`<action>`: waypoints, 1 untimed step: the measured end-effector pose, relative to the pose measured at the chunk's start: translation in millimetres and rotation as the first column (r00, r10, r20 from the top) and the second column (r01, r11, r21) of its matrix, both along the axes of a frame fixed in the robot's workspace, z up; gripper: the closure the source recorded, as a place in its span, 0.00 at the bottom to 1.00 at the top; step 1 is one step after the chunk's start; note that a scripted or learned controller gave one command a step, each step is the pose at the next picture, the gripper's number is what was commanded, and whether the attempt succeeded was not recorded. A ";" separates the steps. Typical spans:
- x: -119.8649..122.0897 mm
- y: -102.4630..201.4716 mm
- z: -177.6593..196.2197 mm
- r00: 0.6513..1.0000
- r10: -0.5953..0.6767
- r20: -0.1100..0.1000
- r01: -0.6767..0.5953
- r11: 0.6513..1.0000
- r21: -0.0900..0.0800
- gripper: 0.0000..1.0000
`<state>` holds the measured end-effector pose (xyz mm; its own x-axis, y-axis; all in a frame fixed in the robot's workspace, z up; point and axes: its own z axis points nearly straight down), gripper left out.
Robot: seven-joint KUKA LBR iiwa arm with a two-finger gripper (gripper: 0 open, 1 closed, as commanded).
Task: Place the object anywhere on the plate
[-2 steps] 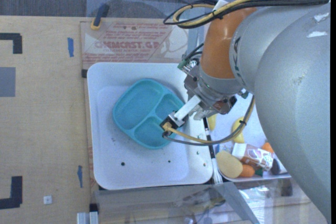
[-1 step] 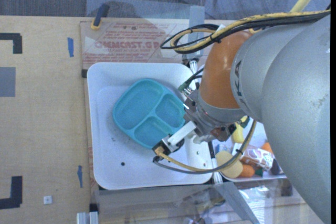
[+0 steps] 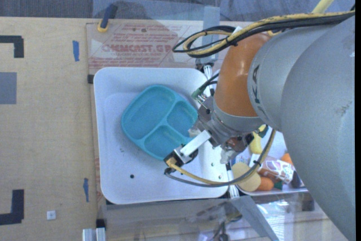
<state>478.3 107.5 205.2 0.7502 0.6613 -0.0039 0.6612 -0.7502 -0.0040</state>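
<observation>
The plate [image 3: 158, 121], blue with three compartments, lay in a white bin [image 3: 113, 178], and the part of it that showed carried nothing. Just beside the plate's right edge, the gripper [image 3: 228, 153] hung under the orange band of the arm [image 3: 304, 93]. The wrist covered it, so whether it was released, clenched or grasping anything could not be told. Farther right of the plate, in the other bin [image 3: 276, 191], sat a yellow thing [image 3: 256, 143], a pale round thing [image 3: 248, 175], an orange thing [image 3: 266, 182] and a printed packet [image 3: 279, 169]. Which of them was the task's object could not be told; none was on the plate.

The main risk seemed to be a release at the plate's very edge: a thing let go there could strike the rim and drop to the bin floor, and a round one could roll off. An empty grasp would leave the plate bare. A low wrist might also shove the loose plate aside.
</observation>
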 end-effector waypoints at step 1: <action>66.6 -6.2 197.0 0.960 -0.281 0.006 0.281 0.960 0.000 0.00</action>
<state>544.9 101.3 402.1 0.9056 0.4240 0.0005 0.4240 -0.9056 0.0002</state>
